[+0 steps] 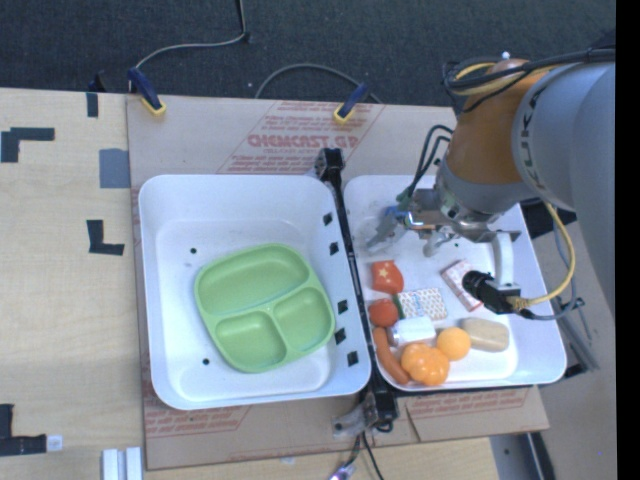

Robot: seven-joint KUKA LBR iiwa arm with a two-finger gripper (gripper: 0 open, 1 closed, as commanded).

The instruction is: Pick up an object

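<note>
In the left white plastic bin lies a pale green three-compartment plastic plate, flat and well apart from the arm; it looks a poor candidate, too broad for a two-finger hold. Across the divider, the right white bin holds the likelier targets: a red wedge-shaped toy piece, a small patterned white packet, a long orange carrot-like toy and two round orange toy fruits, crowded together. The pincer hangs above the bin's upper part, its fingers spread wide with nothing between them. A good pick, I judge, means centring over the red wedge, which has the clearest space around it, then descending straight.
</note>
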